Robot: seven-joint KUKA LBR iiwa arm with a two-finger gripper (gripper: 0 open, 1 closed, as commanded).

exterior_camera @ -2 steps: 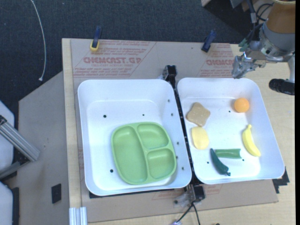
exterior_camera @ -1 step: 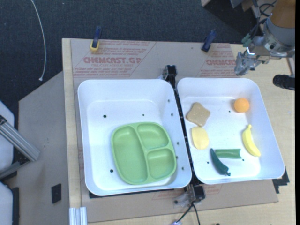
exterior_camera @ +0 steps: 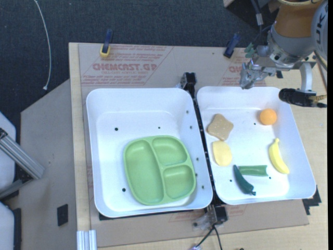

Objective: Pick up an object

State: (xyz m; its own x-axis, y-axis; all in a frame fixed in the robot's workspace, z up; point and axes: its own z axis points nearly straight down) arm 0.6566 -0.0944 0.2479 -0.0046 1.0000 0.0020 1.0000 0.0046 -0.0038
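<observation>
Banana point(exterior_camera: 279, 158), biggest loose piece in the right bin point(exterior_camera: 307, 184): long axis running near to far, slightly bowed, close along the bin's right wall, far tip aimed toward the orange. Tan bread slice point(exterior_camera: 220, 126) next: flat, squarish, no clear long axis, corner set diamond-wise, just beside the left wall in the far half. Dark green pepper point(exterior_camera: 243, 180): long axis diagonal, from the bin's middle down toward the near right. Lighter green pod point(exterior_camera: 253, 170): lying left-right, touching or overlapping the dark pepper's upper end; cannot tell which. Pale yellow piece point(exterior_camera: 222, 153): oval, long axis near to far, just beside the left wall, close below the bread. Orange point(exterior_camera: 268, 117): round, alone in the far right part.

Open white floor across the bin's middle, between bread and orange, and along the far wall. Tight against walls for banana, bread and yellow piece. Left bin point(exterior_camera: 104, 139) holding a green divided plate point(exterior_camera: 156, 168), with bare floor along its far side and left. Both bins touching at the centre seam, on a cardboard sheet point(exterior_camera: 78, 113).

Arm point(exterior_camera: 296, 14) coming in from upper right, orange band up high, wrist angled down and leftward. Gripper point(exterior_camera: 252, 81) over the right bin's far rim, well apart from every piece, nearest the orange. Open or closed: cannot tell.
</observation>
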